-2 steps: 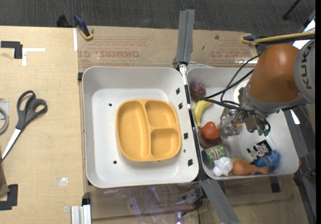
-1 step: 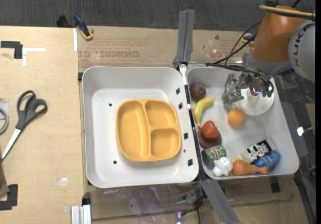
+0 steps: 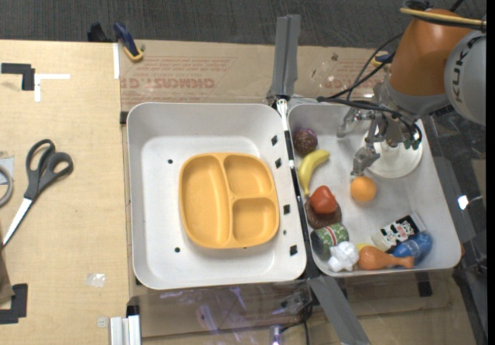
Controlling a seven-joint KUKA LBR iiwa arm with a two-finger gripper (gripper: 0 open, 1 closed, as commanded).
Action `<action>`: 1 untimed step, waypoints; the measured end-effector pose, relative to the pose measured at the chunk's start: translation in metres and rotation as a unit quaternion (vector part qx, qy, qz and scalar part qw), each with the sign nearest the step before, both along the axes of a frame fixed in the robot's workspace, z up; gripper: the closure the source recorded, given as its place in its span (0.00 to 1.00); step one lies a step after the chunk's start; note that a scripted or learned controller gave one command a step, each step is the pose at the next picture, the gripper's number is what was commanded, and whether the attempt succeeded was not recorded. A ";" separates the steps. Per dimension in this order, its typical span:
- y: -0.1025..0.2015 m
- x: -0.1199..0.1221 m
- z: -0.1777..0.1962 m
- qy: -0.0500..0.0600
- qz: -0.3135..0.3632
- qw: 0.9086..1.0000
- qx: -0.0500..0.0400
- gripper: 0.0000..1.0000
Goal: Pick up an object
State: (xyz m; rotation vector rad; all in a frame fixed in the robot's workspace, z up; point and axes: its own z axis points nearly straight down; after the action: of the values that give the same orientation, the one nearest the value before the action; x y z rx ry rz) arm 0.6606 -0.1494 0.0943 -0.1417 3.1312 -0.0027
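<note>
While fingers [image 3: 363, 163] hang apart, holding nothing | orange [image 3: 363, 189] lies just below them | right bin [image 3: 445, 204]

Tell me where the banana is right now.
The banana lies in the right bin, near its left wall, just below the dark purple fruit and above the red pepper.

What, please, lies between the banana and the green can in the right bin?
In the camera view, a red pepper lies between the banana and the green can.
</note>
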 end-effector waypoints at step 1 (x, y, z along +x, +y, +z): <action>-0.015 -0.051 -0.001 0.001 -0.024 1.000 0.001 0.00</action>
State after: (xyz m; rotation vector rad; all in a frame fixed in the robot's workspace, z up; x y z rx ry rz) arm 0.6101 -0.1645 0.0935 -0.0656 3.1360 -0.0008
